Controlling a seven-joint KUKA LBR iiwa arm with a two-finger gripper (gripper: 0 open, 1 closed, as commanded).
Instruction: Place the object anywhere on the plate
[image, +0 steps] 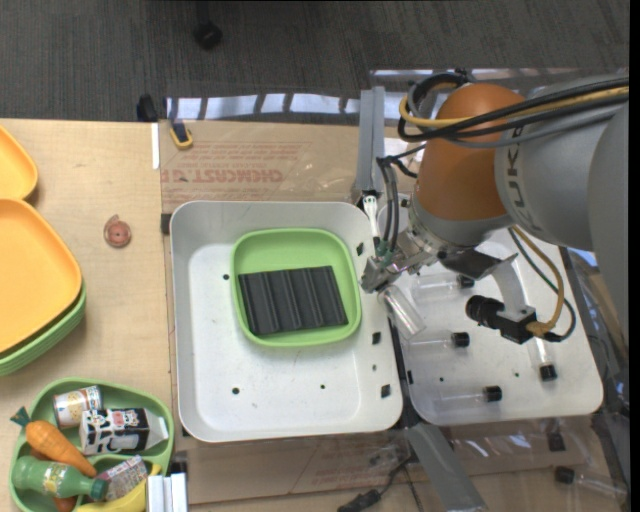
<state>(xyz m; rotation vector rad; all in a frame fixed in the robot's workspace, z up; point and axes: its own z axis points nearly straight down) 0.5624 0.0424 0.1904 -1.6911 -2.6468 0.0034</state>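
End effector (383, 272) beside green plate (295, 287), nothing visibly held

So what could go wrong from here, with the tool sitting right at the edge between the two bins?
1. The tool hangs low over the seam between the bins, beside the green plate; a sideways move could clip the left bin's rim or nudge the plate.
2. The dark ridged slab already covers most of the plate, leaving little bare surface for placing.
3. Clear tubes in the right bin are hard to see, so a grasp may miss.
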